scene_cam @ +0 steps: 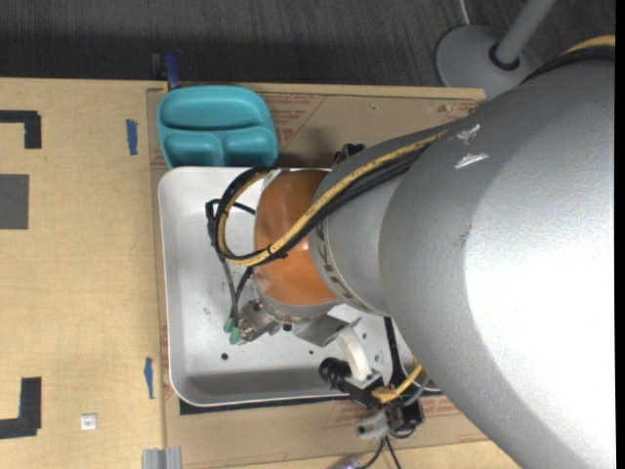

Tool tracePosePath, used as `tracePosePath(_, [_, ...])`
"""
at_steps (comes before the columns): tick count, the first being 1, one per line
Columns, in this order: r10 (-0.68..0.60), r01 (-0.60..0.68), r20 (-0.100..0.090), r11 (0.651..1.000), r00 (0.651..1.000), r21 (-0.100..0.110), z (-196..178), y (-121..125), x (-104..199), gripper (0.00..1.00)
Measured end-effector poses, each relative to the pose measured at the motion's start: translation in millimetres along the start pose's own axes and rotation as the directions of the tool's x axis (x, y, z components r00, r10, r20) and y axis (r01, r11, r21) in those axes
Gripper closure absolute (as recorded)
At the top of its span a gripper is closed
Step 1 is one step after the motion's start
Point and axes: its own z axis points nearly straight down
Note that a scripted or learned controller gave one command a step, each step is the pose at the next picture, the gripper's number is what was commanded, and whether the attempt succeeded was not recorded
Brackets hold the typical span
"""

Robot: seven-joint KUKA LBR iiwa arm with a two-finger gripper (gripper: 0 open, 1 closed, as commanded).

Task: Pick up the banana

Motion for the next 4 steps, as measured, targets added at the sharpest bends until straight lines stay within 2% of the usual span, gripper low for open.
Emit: tracePosePath(4, [0.002, -0.002, 0.001, 1.000, 1.000, -0.007, -39, 2, 0, 1.00])
